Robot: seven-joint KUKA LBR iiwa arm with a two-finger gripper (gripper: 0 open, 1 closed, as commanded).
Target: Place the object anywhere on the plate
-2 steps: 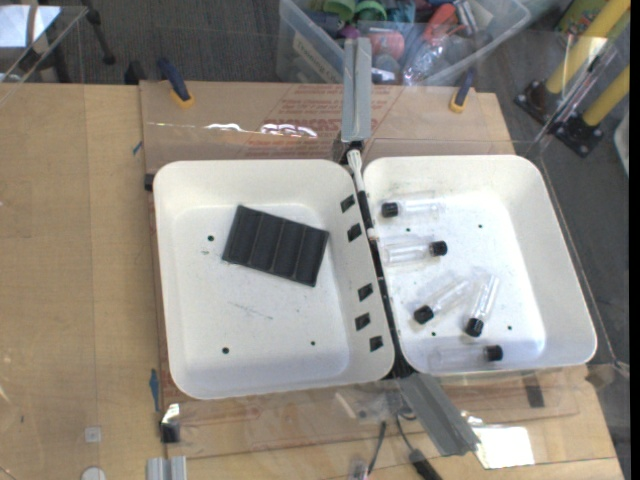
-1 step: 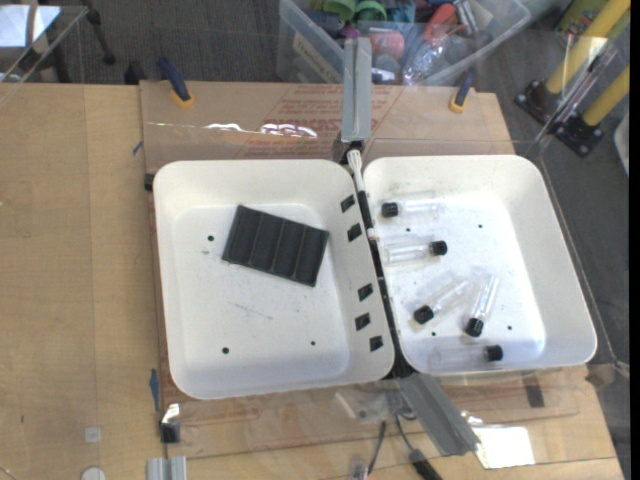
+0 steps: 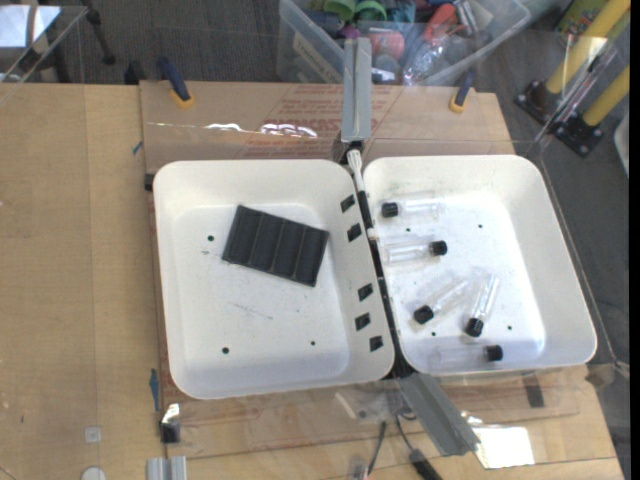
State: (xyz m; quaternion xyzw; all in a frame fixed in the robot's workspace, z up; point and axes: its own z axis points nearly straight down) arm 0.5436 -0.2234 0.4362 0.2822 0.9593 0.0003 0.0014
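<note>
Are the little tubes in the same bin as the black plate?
No, the tubes lie in the right bin, while the black plate sits alone in the left bin.

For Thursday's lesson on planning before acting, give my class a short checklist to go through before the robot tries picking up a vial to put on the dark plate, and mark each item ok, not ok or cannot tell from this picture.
1. Plate lies flat in the left bin: ok.
2. Plate top is bare, with room for a vial: ok.
3. Vials lie in the right bin, five black caps counted: ok.
4. An easy target stands apart from the rest: the top vial, ok.
5. The two lower vials lie close together, so picking one may nudge the other: not ok.
6. Tool poised over a vial: cannot tell.
</note>
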